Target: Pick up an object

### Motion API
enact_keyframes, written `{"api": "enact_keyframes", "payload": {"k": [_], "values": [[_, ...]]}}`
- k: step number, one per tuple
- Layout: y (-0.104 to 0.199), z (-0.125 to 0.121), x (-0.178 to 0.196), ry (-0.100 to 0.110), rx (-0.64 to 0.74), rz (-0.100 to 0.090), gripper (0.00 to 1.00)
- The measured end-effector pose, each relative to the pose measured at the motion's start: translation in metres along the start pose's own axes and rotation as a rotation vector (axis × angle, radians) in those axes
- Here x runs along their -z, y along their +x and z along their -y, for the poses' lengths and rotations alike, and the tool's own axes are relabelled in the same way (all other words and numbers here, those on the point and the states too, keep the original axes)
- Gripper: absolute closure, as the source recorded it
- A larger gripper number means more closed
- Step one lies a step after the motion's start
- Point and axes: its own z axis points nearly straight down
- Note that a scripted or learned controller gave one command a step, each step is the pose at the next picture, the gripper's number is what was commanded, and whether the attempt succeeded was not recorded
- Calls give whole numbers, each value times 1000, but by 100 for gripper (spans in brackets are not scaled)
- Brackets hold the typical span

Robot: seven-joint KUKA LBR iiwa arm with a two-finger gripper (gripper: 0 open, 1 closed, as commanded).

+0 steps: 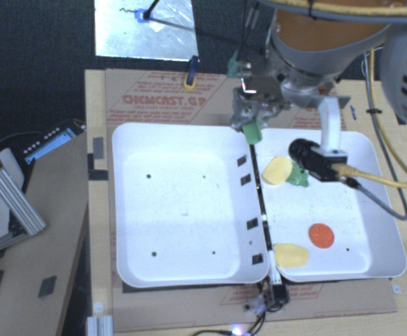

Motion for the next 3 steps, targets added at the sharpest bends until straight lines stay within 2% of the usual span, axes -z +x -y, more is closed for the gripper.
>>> {"api": "enact_keyframes", "payload": {"k": [1, 2, 3], "values": [[60, 22, 15, 2, 1, -2, 100], [90, 46, 19, 4, -2, -1, 100], [89, 45, 26, 3, -2, 0, 100]]}}
